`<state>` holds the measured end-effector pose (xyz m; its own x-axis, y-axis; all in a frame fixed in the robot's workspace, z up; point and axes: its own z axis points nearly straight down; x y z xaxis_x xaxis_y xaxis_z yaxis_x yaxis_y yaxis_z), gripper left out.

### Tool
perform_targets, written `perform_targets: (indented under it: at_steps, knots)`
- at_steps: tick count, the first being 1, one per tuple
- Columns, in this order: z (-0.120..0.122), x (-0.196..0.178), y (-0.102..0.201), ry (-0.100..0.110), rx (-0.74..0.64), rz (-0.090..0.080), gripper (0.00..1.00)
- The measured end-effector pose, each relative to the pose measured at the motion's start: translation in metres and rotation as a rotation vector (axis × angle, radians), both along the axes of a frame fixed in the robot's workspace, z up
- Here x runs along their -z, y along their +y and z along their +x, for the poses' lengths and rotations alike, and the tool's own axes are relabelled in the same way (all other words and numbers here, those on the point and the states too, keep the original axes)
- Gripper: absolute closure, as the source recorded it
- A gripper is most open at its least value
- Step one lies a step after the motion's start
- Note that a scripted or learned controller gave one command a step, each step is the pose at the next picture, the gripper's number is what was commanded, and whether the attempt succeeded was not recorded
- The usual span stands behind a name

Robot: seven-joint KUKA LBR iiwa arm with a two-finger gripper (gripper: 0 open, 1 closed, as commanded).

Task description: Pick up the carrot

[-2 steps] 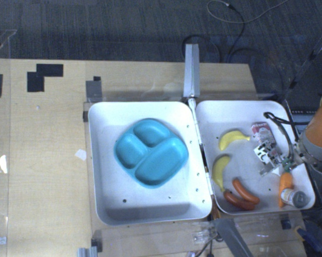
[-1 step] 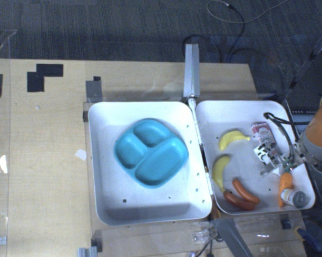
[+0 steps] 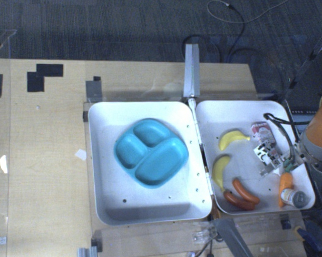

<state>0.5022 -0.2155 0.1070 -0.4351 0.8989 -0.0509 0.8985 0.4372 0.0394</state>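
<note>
The orange carrot [image 3: 286, 183] lies along the right wall of the right bin [image 3: 239, 109], near its front right corner, with a grey round piece [image 3: 299, 198] at its near end. My gripper [image 3: 272, 159] reaches in from the right edge and hovers just up and left of the carrot's far tip, close to it. The grey arm with its orange band [image 3: 315, 140] rises over the bin's right rim, and black cables [image 3: 279, 125] loop off the wrist. I see nothing lifted by the gripper.
Two yellow bananas [image 3: 232, 138] [image 3: 220, 169] lie in the middle of the right bin, two red-brown sausages [image 3: 241, 193] at its front, and a small red-and-white packet [image 3: 260, 130] behind the gripper. The left bin [image 3: 102, 169] holds a blue divided plate [image 3: 151, 152].
</note>
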Motion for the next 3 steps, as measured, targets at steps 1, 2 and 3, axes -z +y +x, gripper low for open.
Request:
perform_targets:
  at_steps: [1, 2, 3]
  knots:
    - [-0.004, 0.017, 0.008, 0.040, 0.002, 0.021, 0.00]
    - [-0.009, 0.017, 0.009, 0.039, -0.030, 0.021, 0.00]
    - [-0.007, 0.005, 0.010, 0.036, -0.031, 0.023, 1.00]
